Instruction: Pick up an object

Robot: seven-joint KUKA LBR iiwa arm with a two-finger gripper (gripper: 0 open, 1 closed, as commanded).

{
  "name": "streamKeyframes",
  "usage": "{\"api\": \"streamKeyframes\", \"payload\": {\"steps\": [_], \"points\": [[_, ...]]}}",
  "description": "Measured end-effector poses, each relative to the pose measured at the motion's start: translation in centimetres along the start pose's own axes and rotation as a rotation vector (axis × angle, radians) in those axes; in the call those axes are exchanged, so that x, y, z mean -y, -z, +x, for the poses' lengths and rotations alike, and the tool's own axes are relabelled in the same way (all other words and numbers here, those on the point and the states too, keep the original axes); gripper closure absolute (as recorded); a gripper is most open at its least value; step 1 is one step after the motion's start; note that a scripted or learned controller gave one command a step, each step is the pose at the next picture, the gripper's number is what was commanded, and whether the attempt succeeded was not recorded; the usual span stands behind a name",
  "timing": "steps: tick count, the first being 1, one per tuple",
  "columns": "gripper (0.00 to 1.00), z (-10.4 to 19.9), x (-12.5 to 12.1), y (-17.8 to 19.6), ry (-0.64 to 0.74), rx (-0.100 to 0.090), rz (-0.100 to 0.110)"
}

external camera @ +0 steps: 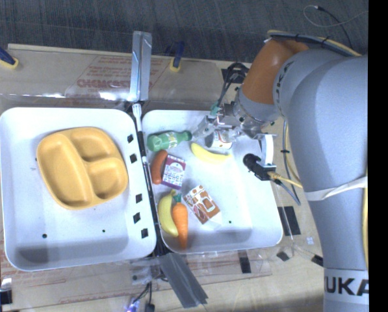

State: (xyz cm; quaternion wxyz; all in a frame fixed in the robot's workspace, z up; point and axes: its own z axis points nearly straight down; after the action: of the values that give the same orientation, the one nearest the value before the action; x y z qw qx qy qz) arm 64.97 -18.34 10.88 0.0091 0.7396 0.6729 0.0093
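The gripper [221, 134] hovers just above the banana [208, 153]; whether its fingers are parted I cannot tell; better to descend centred, straddling the banana's narrow width.

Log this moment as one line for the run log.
stage: reach | gripper: over right bin, above banana | grasp: unconfirmed | left bin: yellow tray

Divided tray [82, 167] in left bin [12, 194]; bottle [168, 139], banana [208, 153] in right bin [262, 213].

Glossy yellow plastic tray [81, 166] lies in a smooth matt white plastic bin [18, 194].
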Motion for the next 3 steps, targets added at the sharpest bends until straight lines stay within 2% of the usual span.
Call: {"api": "streamKeyframes", "payload": {"steps": [1, 2, 3], "points": [[0.00, -0.61, 2.32, -1.86, -0.011, 0.001, 0.033], [1.00, -0.57, 2.40, -1.29, -0.007, 0.000, 0.042], [0.00, -0.55, 2.38, -1.27, -0.007, 0.000, 0.041]]}}
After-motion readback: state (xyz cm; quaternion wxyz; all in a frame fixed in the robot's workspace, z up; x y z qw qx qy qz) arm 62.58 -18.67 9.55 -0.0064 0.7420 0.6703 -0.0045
